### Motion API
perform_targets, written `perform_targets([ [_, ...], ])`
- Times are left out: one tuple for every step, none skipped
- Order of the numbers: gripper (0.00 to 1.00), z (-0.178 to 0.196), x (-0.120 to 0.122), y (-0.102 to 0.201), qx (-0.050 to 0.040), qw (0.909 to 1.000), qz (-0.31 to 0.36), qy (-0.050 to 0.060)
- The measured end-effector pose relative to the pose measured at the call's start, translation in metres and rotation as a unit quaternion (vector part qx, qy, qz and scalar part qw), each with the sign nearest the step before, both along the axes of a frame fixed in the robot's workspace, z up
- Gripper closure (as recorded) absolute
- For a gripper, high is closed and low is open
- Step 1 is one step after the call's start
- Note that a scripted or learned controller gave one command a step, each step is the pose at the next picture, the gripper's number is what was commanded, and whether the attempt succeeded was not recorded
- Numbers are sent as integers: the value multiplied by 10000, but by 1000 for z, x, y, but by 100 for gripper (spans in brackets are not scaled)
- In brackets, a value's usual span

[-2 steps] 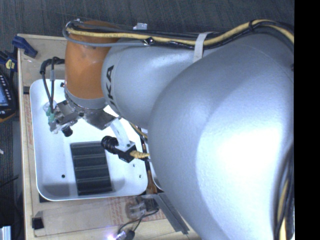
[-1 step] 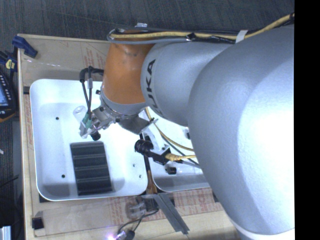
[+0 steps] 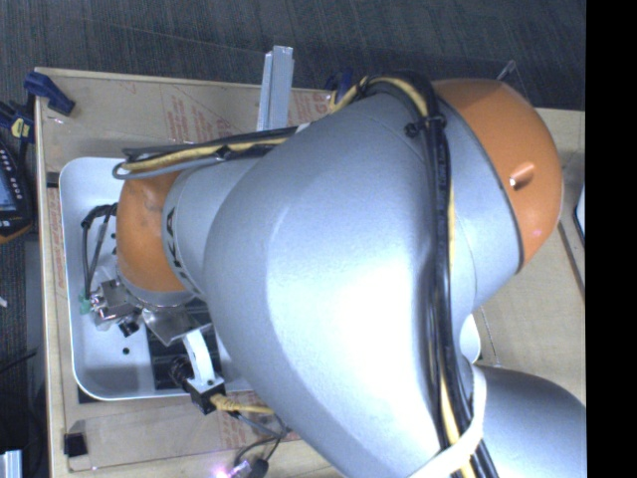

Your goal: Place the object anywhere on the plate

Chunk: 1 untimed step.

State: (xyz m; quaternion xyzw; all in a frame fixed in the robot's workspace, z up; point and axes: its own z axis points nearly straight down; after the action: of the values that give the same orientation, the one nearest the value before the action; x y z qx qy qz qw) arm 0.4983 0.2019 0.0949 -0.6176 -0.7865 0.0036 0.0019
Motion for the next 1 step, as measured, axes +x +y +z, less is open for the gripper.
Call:
perform_targets([
  [100, 92, 24, -64, 16, 9968, -801, -18],
])
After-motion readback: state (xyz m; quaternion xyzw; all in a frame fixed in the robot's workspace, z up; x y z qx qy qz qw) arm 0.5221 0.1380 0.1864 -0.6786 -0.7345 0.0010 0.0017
